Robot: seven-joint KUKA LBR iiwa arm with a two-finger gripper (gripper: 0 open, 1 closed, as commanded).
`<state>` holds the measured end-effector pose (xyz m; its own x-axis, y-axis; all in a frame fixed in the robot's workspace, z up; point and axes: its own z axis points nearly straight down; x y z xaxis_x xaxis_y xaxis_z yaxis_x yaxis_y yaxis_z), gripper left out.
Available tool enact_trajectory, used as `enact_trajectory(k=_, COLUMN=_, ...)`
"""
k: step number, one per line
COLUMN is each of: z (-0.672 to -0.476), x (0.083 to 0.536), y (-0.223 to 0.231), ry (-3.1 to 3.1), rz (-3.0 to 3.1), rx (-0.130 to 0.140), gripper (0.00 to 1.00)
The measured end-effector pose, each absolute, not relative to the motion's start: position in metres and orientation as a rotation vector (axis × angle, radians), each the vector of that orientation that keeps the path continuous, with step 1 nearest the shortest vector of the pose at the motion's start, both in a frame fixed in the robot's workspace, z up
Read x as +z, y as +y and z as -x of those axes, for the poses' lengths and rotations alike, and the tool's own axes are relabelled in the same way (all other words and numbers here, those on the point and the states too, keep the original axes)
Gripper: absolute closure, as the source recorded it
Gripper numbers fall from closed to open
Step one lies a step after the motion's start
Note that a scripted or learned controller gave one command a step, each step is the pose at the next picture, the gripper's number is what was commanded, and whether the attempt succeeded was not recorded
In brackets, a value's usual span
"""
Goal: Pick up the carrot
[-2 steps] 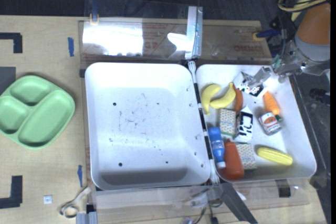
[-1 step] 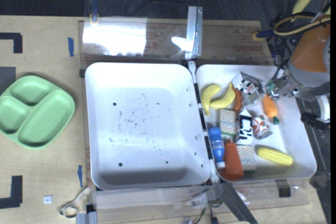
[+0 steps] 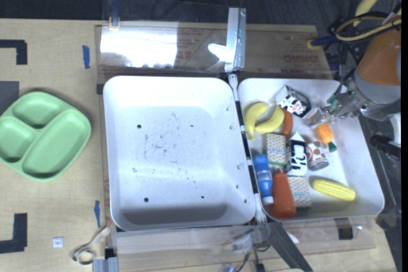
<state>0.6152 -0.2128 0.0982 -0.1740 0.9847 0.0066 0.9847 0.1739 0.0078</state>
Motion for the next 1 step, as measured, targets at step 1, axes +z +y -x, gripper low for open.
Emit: enact_trajectory(k=1, z=-0.5968, x=0.1967, y=-0.1740, ry=-2.625, rz=1.729, rx=-0.002, gripper=1.00)
